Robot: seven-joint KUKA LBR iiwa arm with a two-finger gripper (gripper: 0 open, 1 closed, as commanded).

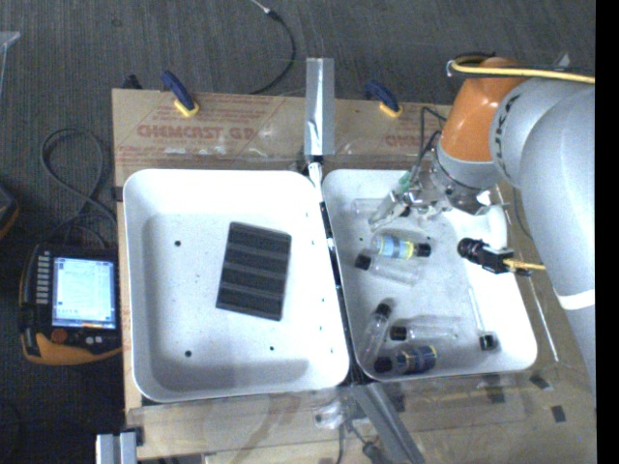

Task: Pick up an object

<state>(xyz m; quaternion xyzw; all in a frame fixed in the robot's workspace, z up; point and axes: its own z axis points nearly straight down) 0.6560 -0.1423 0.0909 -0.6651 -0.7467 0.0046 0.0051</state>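
Lying nearest the camera in the right bin (527, 351), a dark-capped bottle (411, 358) and some clear vials (426, 331) crowd the front wall. Further back a small bottle with a blue and yellow label (399, 248) rests just below the gripper (414, 201). I cannot tell if the fingers are open or closed. The left bin (135, 259) holds a dark ribbed block (253, 270). The clear, round bottles could roll or slip away when touched.

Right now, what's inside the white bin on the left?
Inside the left bin lies one dark ridged rectangular pad, flat near the middle. A few small dark specks dot the bin floor. What is under the pad is covered, so I cannot tell.
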